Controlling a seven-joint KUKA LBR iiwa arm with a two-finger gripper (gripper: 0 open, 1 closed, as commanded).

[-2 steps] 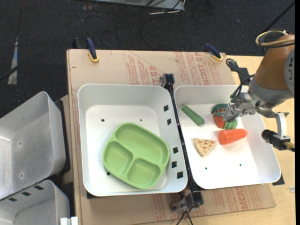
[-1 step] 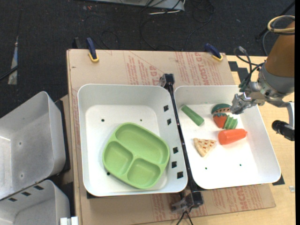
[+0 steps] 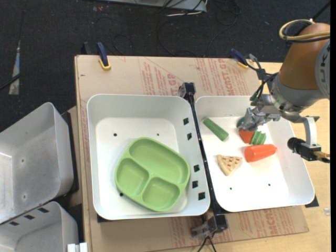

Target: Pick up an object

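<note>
Gripper (image 3: 251,124) low in right bin (image 3: 294,193), fingertips buried among objects; cannot tell grip state. Small red piece (image 3: 245,136) with green piece (image 3: 259,138) partly hidden under gripper, shape hard to make out. Orange carrot-like object (image 3: 260,152) just beside them, fully visible, lying flat. Green stick (image 3: 216,128) near bin's left wall. Tan wedge (image 3: 230,164) near centre. Left bin (image 3: 105,106) holds green 3-compartment tray (image 3: 152,174).

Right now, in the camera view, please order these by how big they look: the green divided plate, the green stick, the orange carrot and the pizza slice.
1. green divided plate, by far the largest
2. orange carrot
3. green stick and pizza slice: these look too alike in size to rank
</note>
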